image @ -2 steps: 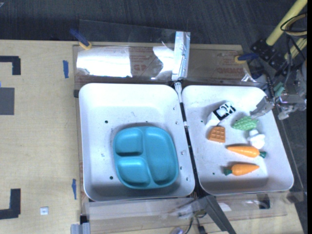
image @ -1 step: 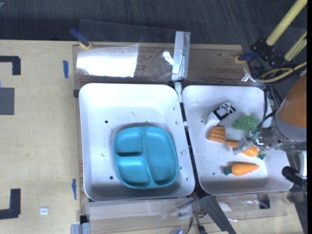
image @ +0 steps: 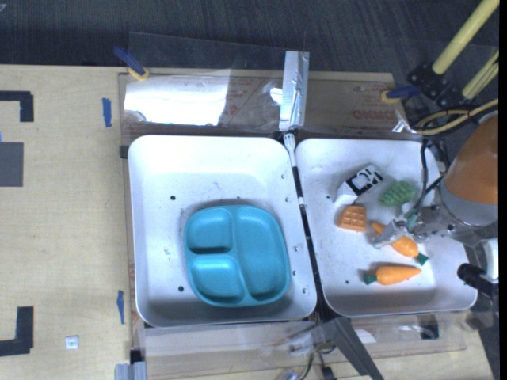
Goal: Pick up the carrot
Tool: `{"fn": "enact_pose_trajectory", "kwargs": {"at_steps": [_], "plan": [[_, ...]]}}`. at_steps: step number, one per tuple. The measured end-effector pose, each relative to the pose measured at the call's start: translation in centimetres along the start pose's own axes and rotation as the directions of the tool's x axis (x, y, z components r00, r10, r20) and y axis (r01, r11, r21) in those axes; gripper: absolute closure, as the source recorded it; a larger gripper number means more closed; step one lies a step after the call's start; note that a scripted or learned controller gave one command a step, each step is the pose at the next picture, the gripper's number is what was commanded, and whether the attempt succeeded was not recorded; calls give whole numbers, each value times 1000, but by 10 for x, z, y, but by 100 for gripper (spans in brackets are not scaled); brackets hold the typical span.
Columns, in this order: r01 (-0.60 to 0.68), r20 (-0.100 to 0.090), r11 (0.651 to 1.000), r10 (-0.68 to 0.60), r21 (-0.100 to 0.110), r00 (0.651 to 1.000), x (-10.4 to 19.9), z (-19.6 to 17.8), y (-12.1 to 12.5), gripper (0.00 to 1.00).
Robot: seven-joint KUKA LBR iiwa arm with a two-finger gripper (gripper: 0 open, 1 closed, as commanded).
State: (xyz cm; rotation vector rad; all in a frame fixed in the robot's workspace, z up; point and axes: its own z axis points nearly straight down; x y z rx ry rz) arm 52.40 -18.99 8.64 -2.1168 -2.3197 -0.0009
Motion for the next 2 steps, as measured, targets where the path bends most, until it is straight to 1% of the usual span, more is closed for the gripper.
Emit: {"fn": "enact_pose_trajectory", "kwargs": {"at_steps": [1,2], "plan": [[0,3,1000,0,-4,1000,0,-10,1,100],[-223,1,975,223,3,975,42,-87,3,100]]}}
